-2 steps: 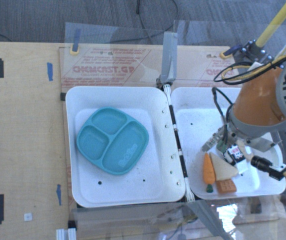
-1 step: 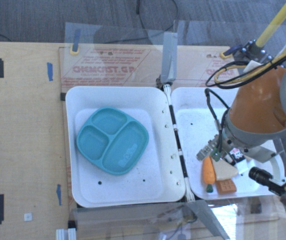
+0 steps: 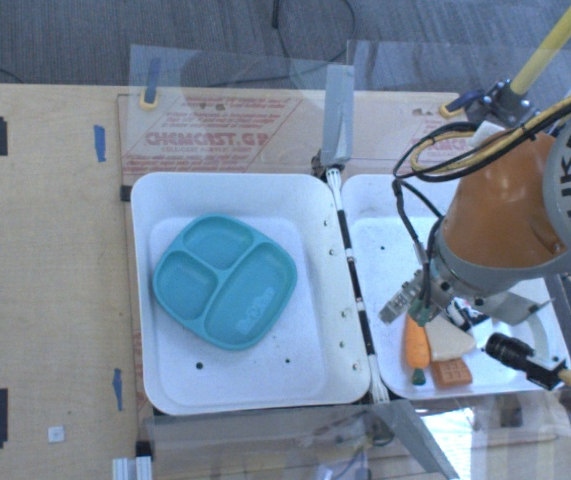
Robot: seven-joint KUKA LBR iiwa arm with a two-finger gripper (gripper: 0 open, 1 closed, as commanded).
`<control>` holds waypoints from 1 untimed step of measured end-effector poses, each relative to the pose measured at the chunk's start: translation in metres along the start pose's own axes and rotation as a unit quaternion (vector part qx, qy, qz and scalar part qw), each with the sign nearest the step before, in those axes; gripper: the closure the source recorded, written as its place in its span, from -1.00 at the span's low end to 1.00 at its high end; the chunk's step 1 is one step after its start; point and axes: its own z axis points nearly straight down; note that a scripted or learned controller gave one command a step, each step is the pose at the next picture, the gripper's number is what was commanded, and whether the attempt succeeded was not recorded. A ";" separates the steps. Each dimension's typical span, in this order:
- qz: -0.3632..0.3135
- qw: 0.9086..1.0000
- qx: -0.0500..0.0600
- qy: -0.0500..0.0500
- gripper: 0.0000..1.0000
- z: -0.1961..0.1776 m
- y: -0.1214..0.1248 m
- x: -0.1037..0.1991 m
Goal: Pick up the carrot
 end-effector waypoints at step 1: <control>-0.193 0.981 0.000 0.001 1.00 0.000 0.000 0.000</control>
